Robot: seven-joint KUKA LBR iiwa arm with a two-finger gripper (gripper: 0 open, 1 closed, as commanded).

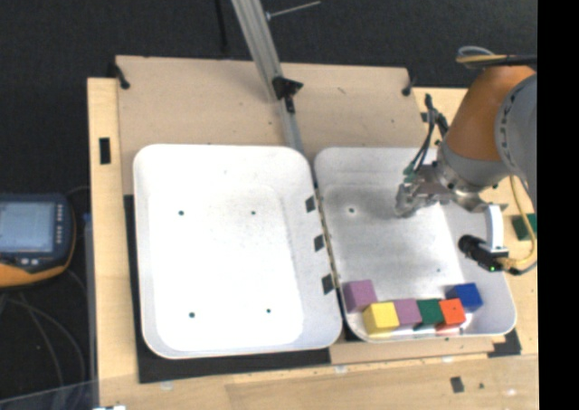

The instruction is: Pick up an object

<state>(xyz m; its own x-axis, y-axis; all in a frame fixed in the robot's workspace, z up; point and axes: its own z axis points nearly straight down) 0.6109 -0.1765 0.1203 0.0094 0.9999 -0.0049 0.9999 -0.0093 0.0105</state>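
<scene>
Several small blocks lie along the near edge of the right bin [380, 173]: a purple block [360, 293], a yellow block [381, 317], a lighter purple block [407, 312], a green block [429, 312], an orange block [451, 312] and a blue block [466, 295]. My gripper [412, 198] hangs over the middle of the right bin's far half, well away from the blocks, with nothing visible between its fingers. The arm's grey body and orange band enter from the right.
The left bin [226, 245] sits beside the right one, with small clips along the shared wall. A metal strut [258, 28] slants down from the top to the bench's back. A handheld device [32, 236] lies off the bench at left.
</scene>
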